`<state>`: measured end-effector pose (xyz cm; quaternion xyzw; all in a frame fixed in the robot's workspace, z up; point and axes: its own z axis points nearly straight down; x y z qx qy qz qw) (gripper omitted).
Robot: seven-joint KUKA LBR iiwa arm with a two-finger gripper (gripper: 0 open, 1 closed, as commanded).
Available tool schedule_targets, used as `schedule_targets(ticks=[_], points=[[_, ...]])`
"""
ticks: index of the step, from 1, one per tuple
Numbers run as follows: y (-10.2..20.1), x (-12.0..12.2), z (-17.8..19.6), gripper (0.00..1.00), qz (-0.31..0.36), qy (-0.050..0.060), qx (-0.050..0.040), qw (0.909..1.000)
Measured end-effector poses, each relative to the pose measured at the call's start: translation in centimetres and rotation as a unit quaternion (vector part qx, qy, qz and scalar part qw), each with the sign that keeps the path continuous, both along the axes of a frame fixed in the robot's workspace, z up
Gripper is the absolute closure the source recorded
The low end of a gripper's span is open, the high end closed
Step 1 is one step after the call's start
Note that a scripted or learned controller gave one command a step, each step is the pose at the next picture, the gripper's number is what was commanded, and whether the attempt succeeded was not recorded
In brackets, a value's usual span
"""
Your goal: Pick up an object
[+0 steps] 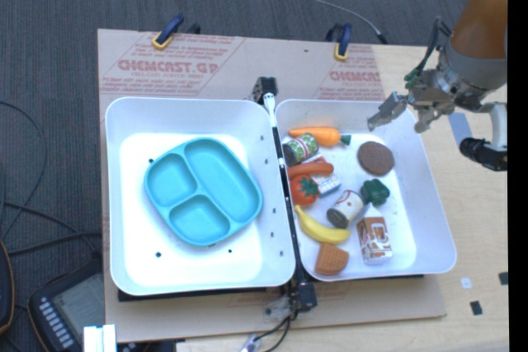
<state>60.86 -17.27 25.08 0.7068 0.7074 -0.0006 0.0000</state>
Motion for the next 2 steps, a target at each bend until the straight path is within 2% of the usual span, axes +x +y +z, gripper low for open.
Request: schedule_targets(ticks=[1, 2], points=[[3.63, 2.13, -14.6, 0.0, 0.0, 0.0, -0.0008, 1.0], [3.66, 2.05, -13.71, 1.0, 0.0, 0.002, -0.0002, 1.0]])
